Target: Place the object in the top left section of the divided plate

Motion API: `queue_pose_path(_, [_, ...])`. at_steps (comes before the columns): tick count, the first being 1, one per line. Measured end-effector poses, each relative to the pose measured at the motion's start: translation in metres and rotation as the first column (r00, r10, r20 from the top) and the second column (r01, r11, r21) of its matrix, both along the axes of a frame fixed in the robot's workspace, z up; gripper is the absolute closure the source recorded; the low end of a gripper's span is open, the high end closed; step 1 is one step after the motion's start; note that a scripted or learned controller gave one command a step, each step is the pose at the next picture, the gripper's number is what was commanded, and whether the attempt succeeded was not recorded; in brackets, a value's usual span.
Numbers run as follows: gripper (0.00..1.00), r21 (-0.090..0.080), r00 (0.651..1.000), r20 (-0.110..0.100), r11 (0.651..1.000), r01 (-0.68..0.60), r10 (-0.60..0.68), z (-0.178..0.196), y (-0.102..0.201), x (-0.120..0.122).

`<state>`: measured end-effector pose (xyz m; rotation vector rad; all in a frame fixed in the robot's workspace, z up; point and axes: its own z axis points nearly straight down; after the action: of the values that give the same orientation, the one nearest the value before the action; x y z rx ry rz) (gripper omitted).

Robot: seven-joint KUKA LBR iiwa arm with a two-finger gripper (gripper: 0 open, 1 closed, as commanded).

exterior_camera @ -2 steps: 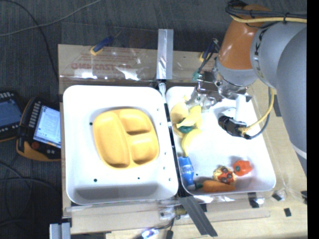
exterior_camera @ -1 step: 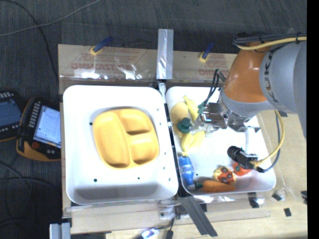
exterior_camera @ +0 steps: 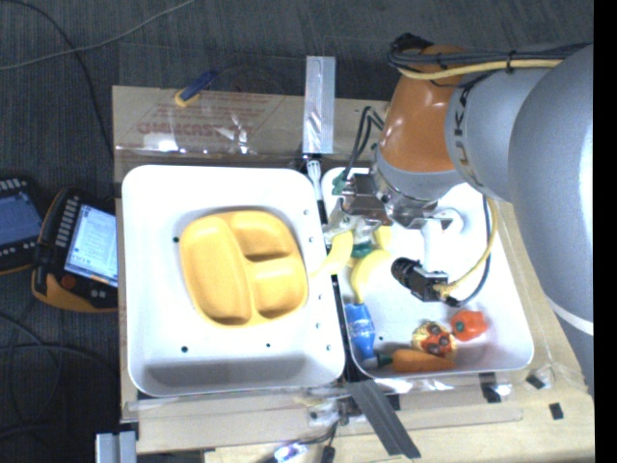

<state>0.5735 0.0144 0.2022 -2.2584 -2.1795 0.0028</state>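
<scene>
A yellow divided plate [exterior_camera: 218, 276] lies in the left white bin [exterior_camera: 154, 355]. It has one long section on its left and two smaller ones on its right. My gripper [exterior_camera: 358, 220] hangs low over the left edge of the right bin [exterior_camera: 511, 340], under the orange-banded wrist [exterior_camera: 424, 123]. Right below it are a yellow banana-like piece [exterior_camera: 365, 276] and a green item [exterior_camera: 362, 250]. Another yellow piece [exterior_camera: 337, 252] reaches over the wall between the two bins. The arm hides what lies directly beneath the gripper.
The right bin also holds a blue bottle [exterior_camera: 361, 328], a carrot [exterior_camera: 416, 360], a red tomato-like toy [exterior_camera: 469, 325] and a mottled toy [exterior_camera: 432, 336]. A black cable plug [exterior_camera: 413, 275] hangs by the arm. A control pendant [exterior_camera: 77, 254] lies left of the bench.
</scene>
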Motion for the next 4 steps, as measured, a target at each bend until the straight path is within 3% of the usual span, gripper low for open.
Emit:
queue_pose_path(1, [1.00,-0.004,0.999,0.000,0.999,0.053,-0.053,0.015,0.086,0.055])
queue_pose_path(2, [0.00,-0.005,0.999,0.000,0.999,0.054,-0.054,0.015,0.086,0.056])
queue_pose_path(3, [1.00,-0.008,0.999,-0.003,0.999,0.052,-0.052,0.023,0.086,0.055])
queue_pose_path(4, [1.00,-0.006,1.000,0.003,1.000,-0.027,0.027,0.075,0.074,0.095])
